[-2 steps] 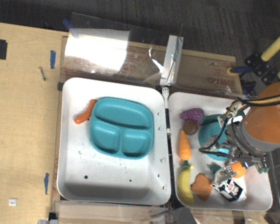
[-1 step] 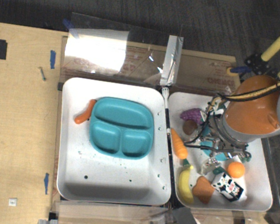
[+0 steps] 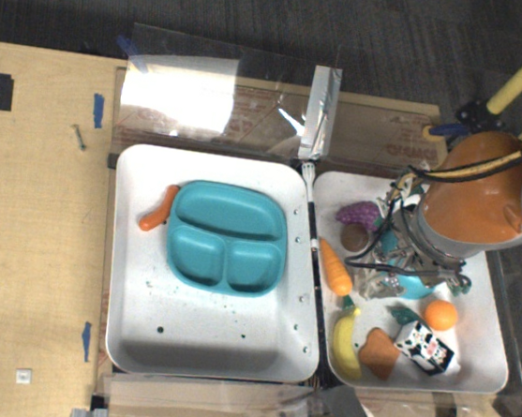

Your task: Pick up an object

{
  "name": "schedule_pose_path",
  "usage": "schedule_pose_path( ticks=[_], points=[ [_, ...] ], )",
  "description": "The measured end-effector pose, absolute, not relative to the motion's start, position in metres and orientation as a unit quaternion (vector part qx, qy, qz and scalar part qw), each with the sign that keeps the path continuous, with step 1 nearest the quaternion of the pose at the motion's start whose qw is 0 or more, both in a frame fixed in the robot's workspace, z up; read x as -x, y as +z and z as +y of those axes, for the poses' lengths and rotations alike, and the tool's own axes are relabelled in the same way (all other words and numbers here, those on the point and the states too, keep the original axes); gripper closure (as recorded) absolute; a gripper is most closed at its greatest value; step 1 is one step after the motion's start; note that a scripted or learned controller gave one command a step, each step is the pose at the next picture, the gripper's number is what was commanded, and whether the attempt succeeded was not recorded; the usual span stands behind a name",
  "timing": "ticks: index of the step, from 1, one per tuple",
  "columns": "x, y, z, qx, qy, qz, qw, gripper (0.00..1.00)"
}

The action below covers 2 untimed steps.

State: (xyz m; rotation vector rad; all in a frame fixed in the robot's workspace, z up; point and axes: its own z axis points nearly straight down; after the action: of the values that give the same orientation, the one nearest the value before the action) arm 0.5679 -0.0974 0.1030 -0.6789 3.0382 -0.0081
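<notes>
End effector point(image 3: 388, 268): low in the right bin point(image 3: 491, 373) — grip state impossible to tell.
Carrot point(image 3: 335, 268): at its 9 o'clock, just beside.
Teal tray point(image 3: 228, 237): left bin point(image 3: 133, 329).

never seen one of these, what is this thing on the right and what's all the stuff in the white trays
The grey and orange thing is a robot arm, reaching in from the right. Its job is to pick up an object. At its tip is a pincer, low in the right bin; the arm and its cables hide whether it grips anything. One camera looks down on the bench at a slant.

The left bin holds a teal divided plate and an orange sausage-shaped toy at the plate's left edge. The right bin holds toy food: a carrot, a banana, purple grapes, an orange ball, a brown wedge and a black-and-white block.
</notes>
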Motion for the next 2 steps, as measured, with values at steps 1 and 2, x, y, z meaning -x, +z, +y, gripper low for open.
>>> schedule_pose_path(
  ticks=[1,2],
  points=[
    [-0.633,0.247,-0.044,0.148,-0.0007,0.989,0.010,1.00],
    [-0.588,0.184,-0.004,0.148,0.0015,0.989,0.001,1.00]
  ],
)
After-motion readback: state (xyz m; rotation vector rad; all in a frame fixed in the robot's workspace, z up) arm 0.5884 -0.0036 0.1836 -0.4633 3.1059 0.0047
